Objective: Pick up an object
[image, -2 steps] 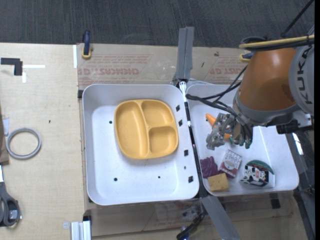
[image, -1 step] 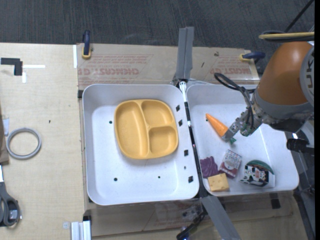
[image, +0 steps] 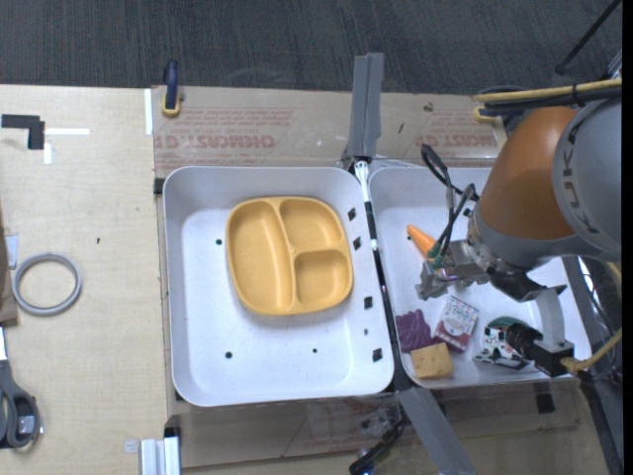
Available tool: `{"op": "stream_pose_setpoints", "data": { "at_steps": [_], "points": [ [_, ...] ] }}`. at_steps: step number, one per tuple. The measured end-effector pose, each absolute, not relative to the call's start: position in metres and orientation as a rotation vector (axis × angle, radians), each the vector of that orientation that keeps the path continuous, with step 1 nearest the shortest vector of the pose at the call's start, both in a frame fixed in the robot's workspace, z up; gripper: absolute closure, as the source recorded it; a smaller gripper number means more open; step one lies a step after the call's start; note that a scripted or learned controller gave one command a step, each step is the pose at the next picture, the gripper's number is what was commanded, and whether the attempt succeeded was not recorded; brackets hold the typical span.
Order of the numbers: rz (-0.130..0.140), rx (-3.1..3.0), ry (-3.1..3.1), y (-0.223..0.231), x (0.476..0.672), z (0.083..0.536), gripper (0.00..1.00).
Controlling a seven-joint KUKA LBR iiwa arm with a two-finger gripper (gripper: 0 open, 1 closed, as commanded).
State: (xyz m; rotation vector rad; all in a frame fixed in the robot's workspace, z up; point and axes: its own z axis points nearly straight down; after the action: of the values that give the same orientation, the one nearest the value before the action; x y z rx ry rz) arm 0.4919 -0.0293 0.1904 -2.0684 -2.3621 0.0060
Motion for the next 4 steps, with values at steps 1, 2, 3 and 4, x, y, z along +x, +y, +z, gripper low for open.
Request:
{"op": "stream_pose_setpoints", "data": {
  "at_steps": [1, 2, 3, 4],
  "points": [
    [0.007, -2.069, -2.362, -0.029, 0.492, 0.19, 0.0],
    [0.006, -2.108, -2.328, -0.099, 0.542, 0.175, 0.0],
    [0.005, -2.336, -2.1, -0.116, 0.581, 0.091, 0.0],
    [0.011, -2.333, -2.103, -0.117, 0.581, 0.099, 1.0]
  ]
}}
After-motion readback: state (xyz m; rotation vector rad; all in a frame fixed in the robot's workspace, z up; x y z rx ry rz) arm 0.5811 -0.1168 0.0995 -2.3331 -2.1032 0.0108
